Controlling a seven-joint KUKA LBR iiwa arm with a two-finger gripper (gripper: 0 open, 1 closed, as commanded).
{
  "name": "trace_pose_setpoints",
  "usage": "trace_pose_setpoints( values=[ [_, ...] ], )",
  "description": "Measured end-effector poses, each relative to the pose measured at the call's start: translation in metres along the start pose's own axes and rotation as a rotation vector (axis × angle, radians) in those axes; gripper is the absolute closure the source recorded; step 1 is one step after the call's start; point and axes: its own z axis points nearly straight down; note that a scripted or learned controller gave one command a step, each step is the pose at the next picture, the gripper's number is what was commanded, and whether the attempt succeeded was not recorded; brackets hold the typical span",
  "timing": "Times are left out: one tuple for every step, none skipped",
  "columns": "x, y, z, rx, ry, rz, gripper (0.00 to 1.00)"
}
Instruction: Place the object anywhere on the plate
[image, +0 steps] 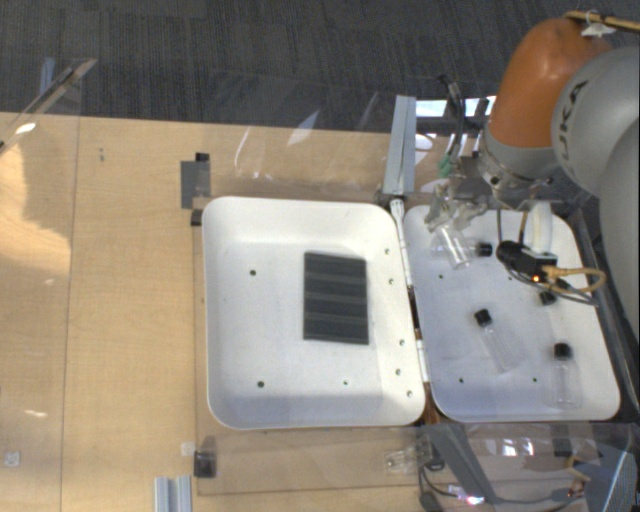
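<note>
A dark grey ribbed plate (335, 298) lies flat in the middle of the left white bin (230, 330). In the right white bin (590, 395) a small black object (483, 318) rests near the centre, and a second small black piece (561, 351) sits further right, toward the front. My gripper (448, 222) hangs over the far left corner of the right bin, well behind both black pieces and to the right of the plate. Its tip looks pale and glassy against the white bin, and I see nothing clearly held in it.
The grey arm with its orange band (530, 80) fills the upper right. A black and orange cable (535, 265) loops over the far part of the right bin. A metal post (400, 145) stands behind the gap between the bins. Wooden bench (100, 300) spreads to the left.
</note>
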Motion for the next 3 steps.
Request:
trace_pose_setpoints(
  values=[
    [0.064, -0.068, 0.034, 0.003, 0.001, -0.144, 1.0],
    [0.139, -0.096, -0.003, 0.002, 0.001, 0.015, 1.0],
    [0.197, -0.067, 0.004, 0.0, 0.002, -0.552, 1.0]
  ],
)
